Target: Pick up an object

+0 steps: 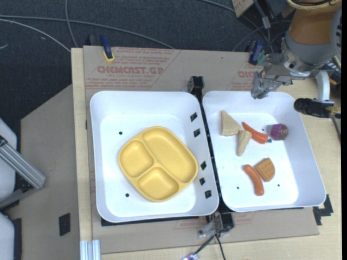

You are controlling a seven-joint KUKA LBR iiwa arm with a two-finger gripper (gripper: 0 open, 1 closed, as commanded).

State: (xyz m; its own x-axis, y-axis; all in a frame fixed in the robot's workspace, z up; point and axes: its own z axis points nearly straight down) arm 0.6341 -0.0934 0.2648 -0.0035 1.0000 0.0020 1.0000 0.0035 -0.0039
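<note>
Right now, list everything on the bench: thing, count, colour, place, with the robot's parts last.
shallow plastic bins: two, white, side by side on the bench
divided plastic plate: one, yellow, left bin
wedge-shaped bread pieces: two, tan, right bin, upper left
toy carrot: one, orange, right bin, beside the wedges
round toy: one, purple, right bin, upper right
toy sausage: one, orange-red, right bin, lower middle
toy cracker: one, brown, beside the sausage
clamp: one, blue and yellow, bench's upper left
tool: one, grey, over the right bin's top edge

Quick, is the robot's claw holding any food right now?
Gripper: holding nothing; it hangs over the right bin's back edge, above the food.
</note>
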